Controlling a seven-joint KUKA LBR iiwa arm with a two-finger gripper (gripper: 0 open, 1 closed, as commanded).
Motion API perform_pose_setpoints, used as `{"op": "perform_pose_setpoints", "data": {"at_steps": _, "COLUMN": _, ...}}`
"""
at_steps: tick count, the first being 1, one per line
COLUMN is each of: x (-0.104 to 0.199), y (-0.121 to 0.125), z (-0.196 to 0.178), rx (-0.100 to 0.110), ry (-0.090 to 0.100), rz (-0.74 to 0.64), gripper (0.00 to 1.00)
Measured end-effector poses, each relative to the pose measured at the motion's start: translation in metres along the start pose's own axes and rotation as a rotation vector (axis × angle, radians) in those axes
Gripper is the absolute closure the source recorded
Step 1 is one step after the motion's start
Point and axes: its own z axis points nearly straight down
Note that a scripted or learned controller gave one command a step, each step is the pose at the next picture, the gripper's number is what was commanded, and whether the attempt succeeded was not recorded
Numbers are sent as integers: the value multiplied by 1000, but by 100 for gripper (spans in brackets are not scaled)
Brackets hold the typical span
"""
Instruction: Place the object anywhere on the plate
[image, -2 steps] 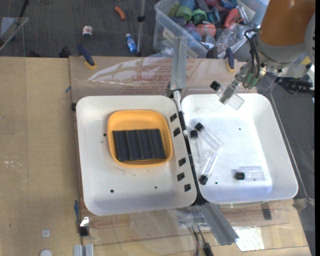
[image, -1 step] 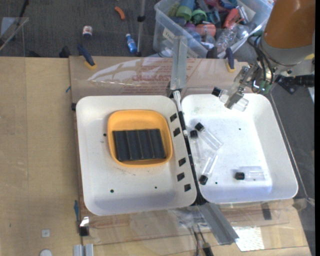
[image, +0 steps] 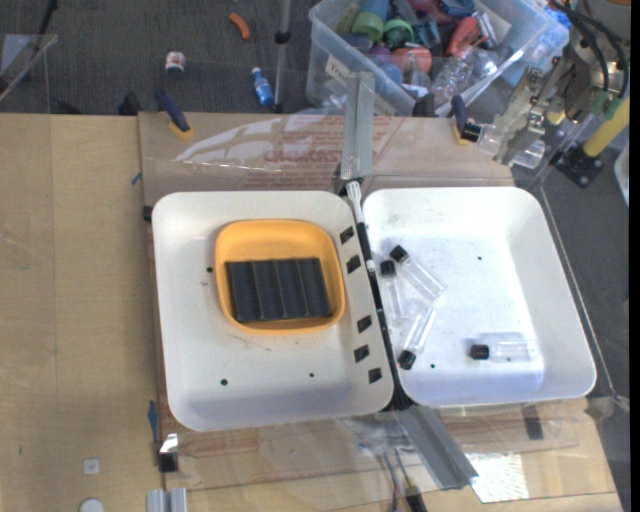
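An orange plate (image: 275, 232) with rounded corners lies in the left white bin (image: 190, 340), a little behind its middle. A dark grey ribbed block (image: 278, 290) lies flat on the plate and covers most of its floor. In the right white bin (image: 520, 240) lie three clear vials with black caps: one (image: 414, 274) near the left wall, one (image: 418, 334) slanting below it, and one (image: 500, 349) near the front right.
Black clips (image: 362, 322) line the ridge between the bins. A metal post (image: 357, 130) stands behind that ridge. A clear box of coloured items (image: 420, 45) and some equipment (image: 570, 90) sit at the back right. Bare wooden bench lies to the left.
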Motion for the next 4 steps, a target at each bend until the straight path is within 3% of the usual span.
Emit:
{"op": "perform_pose_setpoints", "data": {"at_steps": 1, "x": -38, "y": -138, "z": -28, "rx": 3, "ry": -2, "rz": -165, "gripper": 100}}
{"op": "perform_pose_setpoints", "data": {"at_steps": 3, "x": -50, "y": -131, "z": -28, "rx": 0, "ry": -3, "rz": -1023, "gripper": 100}}
{"op": "perform_pose_setpoints", "data": {"at_steps": 4, "x": -50, "y": -131, "z": -28, "rx": 0, "ry": -3, "rz": -1347, "gripper": 100}}
